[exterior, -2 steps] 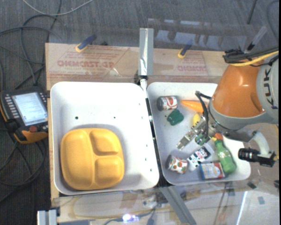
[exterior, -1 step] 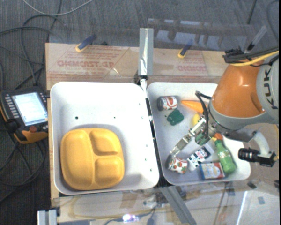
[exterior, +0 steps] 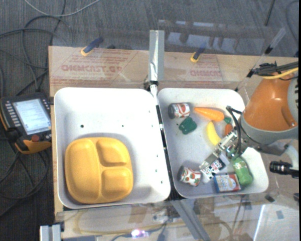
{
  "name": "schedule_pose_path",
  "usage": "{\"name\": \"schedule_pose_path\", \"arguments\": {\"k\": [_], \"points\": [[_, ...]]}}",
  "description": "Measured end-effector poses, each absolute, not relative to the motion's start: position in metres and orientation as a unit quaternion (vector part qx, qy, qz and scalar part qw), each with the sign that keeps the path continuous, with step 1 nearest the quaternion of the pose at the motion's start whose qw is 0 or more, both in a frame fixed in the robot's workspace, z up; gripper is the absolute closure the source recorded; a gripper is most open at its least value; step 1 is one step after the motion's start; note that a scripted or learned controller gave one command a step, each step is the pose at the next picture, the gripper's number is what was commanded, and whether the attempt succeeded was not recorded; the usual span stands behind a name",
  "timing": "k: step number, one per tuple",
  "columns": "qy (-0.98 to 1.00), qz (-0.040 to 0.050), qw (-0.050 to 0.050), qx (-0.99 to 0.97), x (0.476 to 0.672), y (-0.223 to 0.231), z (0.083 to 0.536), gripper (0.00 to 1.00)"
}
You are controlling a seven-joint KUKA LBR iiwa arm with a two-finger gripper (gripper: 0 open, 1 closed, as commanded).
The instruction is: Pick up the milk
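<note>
Milk not yet lifted; the end effector is low in the right bin, next to it.

The end effector point(exterior: 214, 160) sits just above a small white milk carton point(exterior: 215, 166) with dark patches, which rests on the floor of the right bin point(exterior: 200, 190); whether it is open or has hold of anything, I cannot tell. The grasp and lift look still to do. Around it lie smooth, hard-looking toys: a boxy blue-and-orange carton point(exterior: 226, 183), a green bottle point(exterior: 242, 171), two printed cans point(exterior: 189, 175), a tapered carrot point(exterior: 209, 113) and a curved banana point(exterior: 211, 133). The left bin point(exterior: 90, 102) holds a glossy yellow divided tray point(exterior: 98, 169).
</note>
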State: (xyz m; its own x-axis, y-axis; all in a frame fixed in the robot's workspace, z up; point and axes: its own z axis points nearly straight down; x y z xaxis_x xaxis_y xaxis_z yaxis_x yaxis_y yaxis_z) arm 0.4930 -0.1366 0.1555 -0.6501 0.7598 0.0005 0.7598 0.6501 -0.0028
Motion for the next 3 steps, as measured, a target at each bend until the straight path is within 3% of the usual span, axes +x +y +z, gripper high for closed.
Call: {"name": "schedule_pose_path", "arguments": {"k": [1, 2, 3], "points": [[-0.934, 0.0014, -0.013, -0.357, 0.490, -0.106, 0.092, 0.00], [-0.865, 0.0014, 0.000, -0.501, 0.551, -0.077, 0.183, 0.00], [-0.801, 0.0019, 0.001, -0.599, 0.512, -0.016, 0.198, 0.00]]}}
